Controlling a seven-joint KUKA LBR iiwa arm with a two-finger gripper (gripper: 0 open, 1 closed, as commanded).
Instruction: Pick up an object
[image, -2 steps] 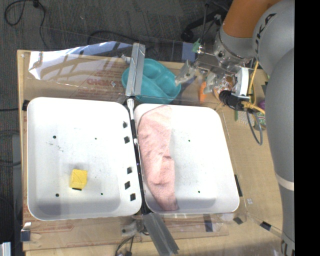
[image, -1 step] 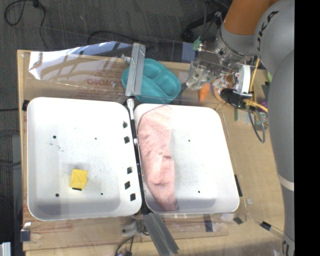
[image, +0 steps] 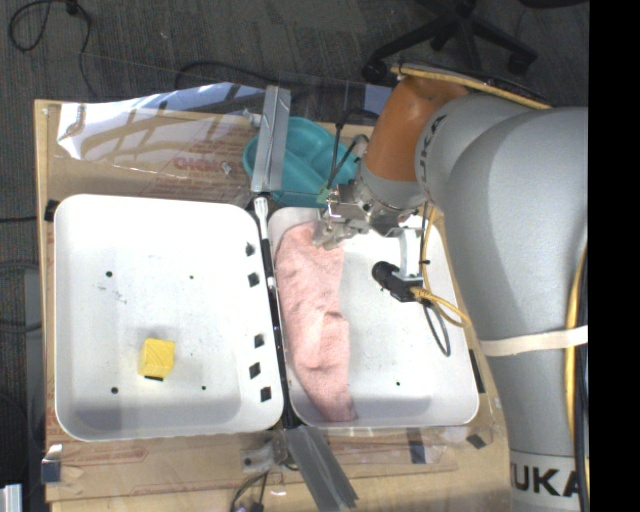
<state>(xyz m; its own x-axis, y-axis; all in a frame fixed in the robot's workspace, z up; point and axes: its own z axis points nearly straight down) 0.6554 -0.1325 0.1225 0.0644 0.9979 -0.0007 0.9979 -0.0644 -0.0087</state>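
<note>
While the gripper (image: 330, 228) hangs over the pink cloth's (image: 315, 320) far end in the right bin (image: 440, 400), I judge I'm at the approach step. Whether the fingers are apart, I cannot tell. Next: descend and clamp a fold.

Fuzzy pink cloth (image: 315, 325), smooth white plastic bins (image: 90, 225), yellow sponge-like block (image: 157, 358)

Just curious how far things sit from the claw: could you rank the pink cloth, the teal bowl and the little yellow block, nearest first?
1. Pink fuzzy cloth, right bin, directly under the gripper.
2. Teal plastic bowl, just behind the bins.
3. Small yellow block, left bin, farthest.
</note>
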